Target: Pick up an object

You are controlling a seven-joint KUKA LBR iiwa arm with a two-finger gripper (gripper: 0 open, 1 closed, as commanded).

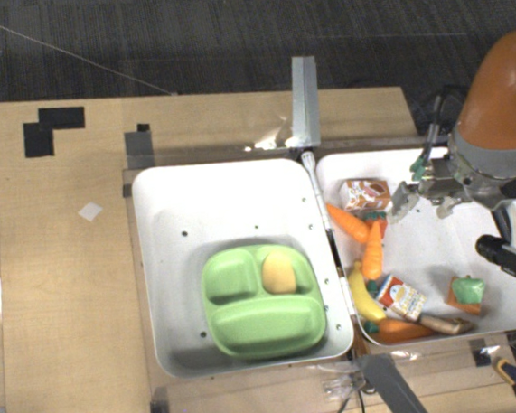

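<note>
From above, you see two white bins on the desk (pixel 58 293). The left bin (pixel 167 255) holds a green divided plate (pixel 251 324) with a yellow fruit (pixel 280 272) in its upper right compartment. The right bin (pixel 444 256) carries the pickable clutter — two carrots (pixel 349 223), a banana (pixel 365 296), small cartons (pixel 366 193), a green-and-orange piece (pixel 467 292). Your claw (pixel 413 193) sits over the right bin's upper part, just beside the top carton — whether it's spread or pinched, you can't tell.
</note>
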